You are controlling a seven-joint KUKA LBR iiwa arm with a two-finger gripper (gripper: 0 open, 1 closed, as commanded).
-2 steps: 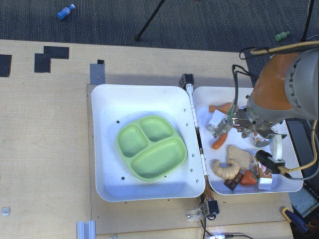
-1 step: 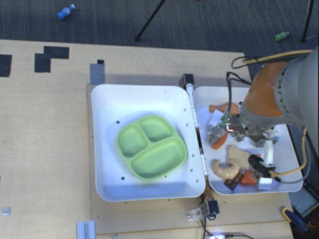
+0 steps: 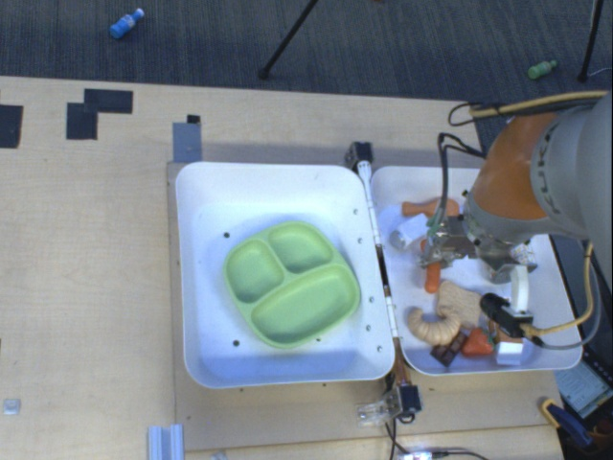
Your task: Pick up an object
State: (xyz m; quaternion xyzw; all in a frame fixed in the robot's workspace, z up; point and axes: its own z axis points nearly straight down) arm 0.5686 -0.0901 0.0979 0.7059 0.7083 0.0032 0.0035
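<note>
Reaching in from the right, the grey arm with its glossy orange band hangs over the right bin (image 3: 565,348), a shallow white plastic tray with rounded corners. The gripper (image 3: 442,249) sits low among the clutter in that bin; whether it is spread or pinched on anything cannot be told, since the metal hardware and wiring blur together there.

Small objects crowd the right bin. An orange carrot-shaped piece (image 3: 421,207) lies near the far side, just beside the gripper. A short orange-red stub (image 3: 433,277) pokes out right below the gripper. Nearer the front lies a rough beige block (image 3: 458,301) with a sponge-like look, touching a curled, ribbed tan piece (image 3: 431,326) shaped like a croissant. A dark brown chunk (image 3: 446,351) and an orange-red bit (image 3: 477,344) sit beside it at the front rim.

The left bin (image 3: 196,286) is the same smooth white tray and holds a matte green divided plate (image 3: 292,282), rounded, with three compartments, lying flat near its middle.
</note>
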